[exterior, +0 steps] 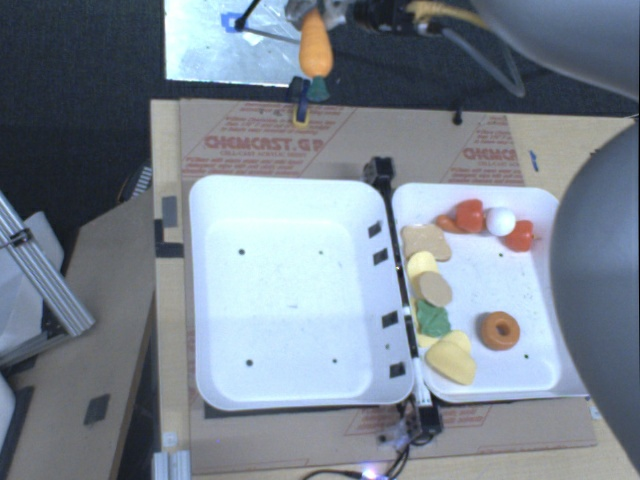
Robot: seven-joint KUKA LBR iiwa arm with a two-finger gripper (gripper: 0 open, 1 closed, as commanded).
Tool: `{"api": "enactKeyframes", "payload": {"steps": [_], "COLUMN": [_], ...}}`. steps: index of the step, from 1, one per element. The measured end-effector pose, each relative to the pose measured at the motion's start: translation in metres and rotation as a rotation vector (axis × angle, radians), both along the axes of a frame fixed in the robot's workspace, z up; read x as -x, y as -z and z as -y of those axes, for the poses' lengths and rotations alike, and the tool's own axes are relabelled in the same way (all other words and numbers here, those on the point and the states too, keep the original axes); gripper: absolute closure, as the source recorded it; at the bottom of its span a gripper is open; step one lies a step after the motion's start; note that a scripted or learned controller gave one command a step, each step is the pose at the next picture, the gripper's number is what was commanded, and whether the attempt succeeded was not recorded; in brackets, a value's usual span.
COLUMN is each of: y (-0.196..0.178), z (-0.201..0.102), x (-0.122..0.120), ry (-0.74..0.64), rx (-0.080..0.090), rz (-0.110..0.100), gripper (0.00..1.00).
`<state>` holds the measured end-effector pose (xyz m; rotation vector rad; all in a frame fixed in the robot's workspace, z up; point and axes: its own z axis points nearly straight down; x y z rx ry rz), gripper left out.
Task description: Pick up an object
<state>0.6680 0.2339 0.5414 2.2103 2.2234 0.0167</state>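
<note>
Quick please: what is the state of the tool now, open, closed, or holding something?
Tool: closed on the orange carrot, which hangs from it above the bench.

You can read red print on the brown cardboard sheet under the bins: "CHEMCAST GP" at its upper left, and the same word partly legible at its upper right. Smaller red print beside each is too fine to read.
</note>
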Motion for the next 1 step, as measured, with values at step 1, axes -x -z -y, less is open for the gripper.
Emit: {"api": "enactKeyframes", "payload": {"steps": [1], "y": [0.0313], "z": [0.0673], "x": [-0.001], "ry": [0.009], "rx": [0.005], "rz": [-0.012], "gripper": [1.0]}}
